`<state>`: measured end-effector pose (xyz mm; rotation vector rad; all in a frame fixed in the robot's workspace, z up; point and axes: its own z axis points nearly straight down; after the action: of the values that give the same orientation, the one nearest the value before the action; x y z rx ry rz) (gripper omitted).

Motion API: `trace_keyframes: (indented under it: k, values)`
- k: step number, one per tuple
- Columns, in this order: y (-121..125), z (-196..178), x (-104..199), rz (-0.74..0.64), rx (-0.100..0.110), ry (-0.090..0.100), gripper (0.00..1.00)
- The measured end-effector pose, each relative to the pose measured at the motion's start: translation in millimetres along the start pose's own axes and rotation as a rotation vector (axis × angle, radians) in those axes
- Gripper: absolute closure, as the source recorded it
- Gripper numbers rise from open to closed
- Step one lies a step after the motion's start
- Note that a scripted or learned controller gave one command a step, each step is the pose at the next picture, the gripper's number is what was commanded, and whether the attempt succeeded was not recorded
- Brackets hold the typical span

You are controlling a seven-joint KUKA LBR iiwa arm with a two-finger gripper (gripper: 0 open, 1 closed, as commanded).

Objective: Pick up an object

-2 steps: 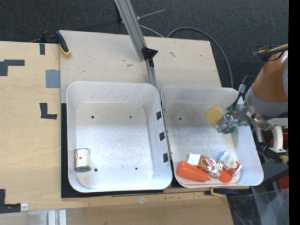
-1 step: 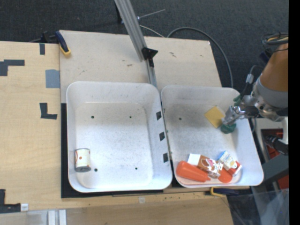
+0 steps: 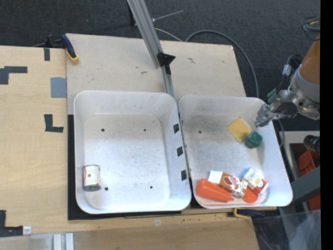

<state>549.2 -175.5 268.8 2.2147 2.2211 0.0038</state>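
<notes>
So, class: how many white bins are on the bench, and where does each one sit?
2. The left bin sits nearer the middle of the bench and holds a small can. The right bin sits beside it, under the gripper, and holds the other items.

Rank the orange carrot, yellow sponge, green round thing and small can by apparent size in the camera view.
1. orange carrot
2. yellow sponge
3. small can, close to the sponge, so unsure
4. green round thing

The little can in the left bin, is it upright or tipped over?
Tipped over. The can lies on its side on the left bin's floor, one round end facing the camera.
</notes>
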Motion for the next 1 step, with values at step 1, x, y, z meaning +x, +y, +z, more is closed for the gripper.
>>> trace_keyframes:
  k: [1]
  values:
    - [7.9,15.0,47.2,-0.003,0.007,0.003,1.00]
